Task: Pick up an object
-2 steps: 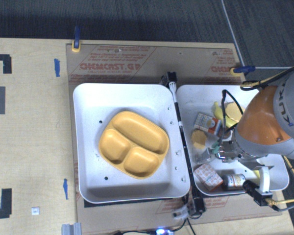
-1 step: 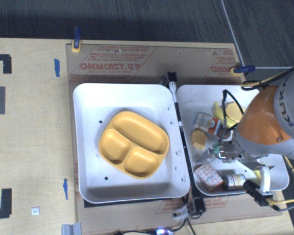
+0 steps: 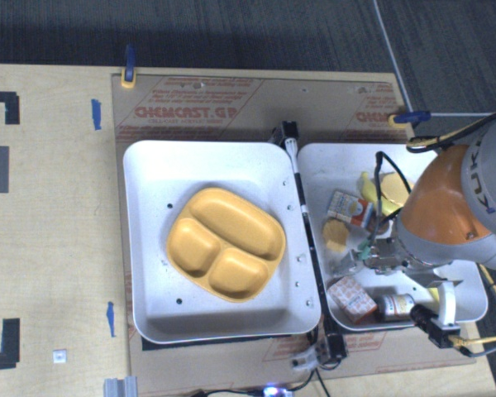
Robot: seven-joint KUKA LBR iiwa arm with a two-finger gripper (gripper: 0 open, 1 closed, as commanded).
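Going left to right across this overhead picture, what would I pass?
Blue tape on the bench → left bin → yellow tray → black divider → right bin → small packets → orange-banded arm.

Bench (image 3: 50, 246): two white bins (image 3: 140, 172), seemingly cardboard (image 3: 198, 106) beneath.

Lab: taped bench (image 3: 50, 246), white bins (image 3: 149, 246)

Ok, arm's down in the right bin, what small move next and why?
Probably a short straight lift to check the grasp. The arm covers the clutter in the right bin, beside the small bottle and patterned packet, so no held item shows.
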